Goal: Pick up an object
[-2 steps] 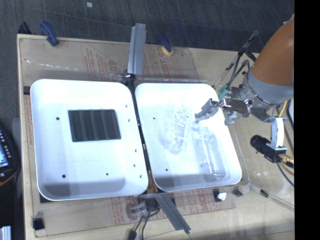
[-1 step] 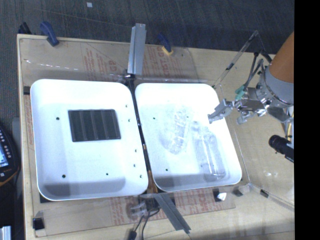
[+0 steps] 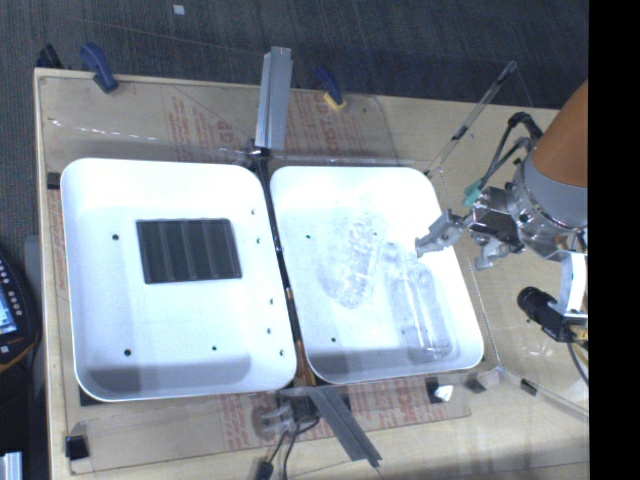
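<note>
The left bin (image 3: 90,268) carries a dark ribbed panel (image 3: 189,250) toward its 11 o'clock. In the right bin (image 3: 300,268) lie two clear plastic bottles, hard to make out against the white: one (image 3: 352,260) near the centre, one (image 3: 420,308) toward 4 o'clock. They look light, thin-walled and slippery; gripping across the body seems safest. The tool (image 3: 440,236) hovers over the bin's 3 o'clock rim; I cannot tell how it is set. The rim beside the nearer bottle may crowd an approach.
</note>
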### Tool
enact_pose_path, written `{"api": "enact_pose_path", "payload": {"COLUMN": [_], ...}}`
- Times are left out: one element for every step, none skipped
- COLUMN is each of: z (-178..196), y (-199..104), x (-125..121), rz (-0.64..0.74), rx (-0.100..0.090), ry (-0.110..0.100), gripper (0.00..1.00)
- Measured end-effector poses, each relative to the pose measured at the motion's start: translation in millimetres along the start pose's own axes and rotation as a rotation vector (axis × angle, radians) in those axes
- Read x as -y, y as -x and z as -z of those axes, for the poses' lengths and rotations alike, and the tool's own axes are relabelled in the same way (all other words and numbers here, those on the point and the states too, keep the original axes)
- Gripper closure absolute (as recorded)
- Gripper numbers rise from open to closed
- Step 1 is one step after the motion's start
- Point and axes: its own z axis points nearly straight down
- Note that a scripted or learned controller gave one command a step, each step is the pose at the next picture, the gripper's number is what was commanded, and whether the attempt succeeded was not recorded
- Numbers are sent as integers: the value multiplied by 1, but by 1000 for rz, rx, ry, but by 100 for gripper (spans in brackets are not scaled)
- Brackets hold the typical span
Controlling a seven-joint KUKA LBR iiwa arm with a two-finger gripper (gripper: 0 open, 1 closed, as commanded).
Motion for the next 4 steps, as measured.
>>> {"api": "enact_pose_path", "payload": {"z": [34, -22, 6, -64], "y": [-4, 1, -55, -9], "x": [8, 13, 26, 16], "rz": [227, 215, -158, -257], "rx": [2, 1, 0, 0], "ry": [7, 2, 4, -2], "gripper": [0, 0, 0, 0]}}
